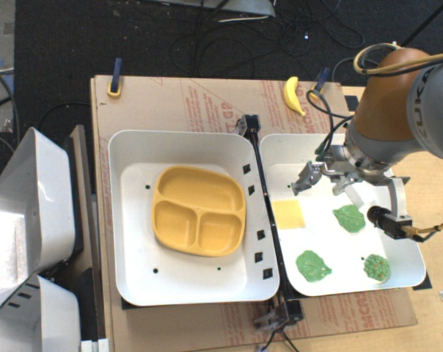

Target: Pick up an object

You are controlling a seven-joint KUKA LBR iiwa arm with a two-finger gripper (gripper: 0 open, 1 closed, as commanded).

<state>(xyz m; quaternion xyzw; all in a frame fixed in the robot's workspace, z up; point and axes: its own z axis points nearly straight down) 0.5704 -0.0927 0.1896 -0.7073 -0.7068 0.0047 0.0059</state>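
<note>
Arm: grey with orange band, reaching in from right, cut off at frame edge; bulk hides part of right bin's far rim.
Gripper: above right bin's upper area; two fingers spread wide, nothing between them.
Right bin: shallow, white, smooth.
Yellow square: flat, thin, near bin's left wall, below gripper.
Green pieces: leafy flat one, blob-shaped one, knobbly round one; exact nature hard to make out.
Left bin: white, holding yellow tray, glossy plastic, three compartments.
Banana: small, yellow, curved, on cardboard beyond bins.
</note>
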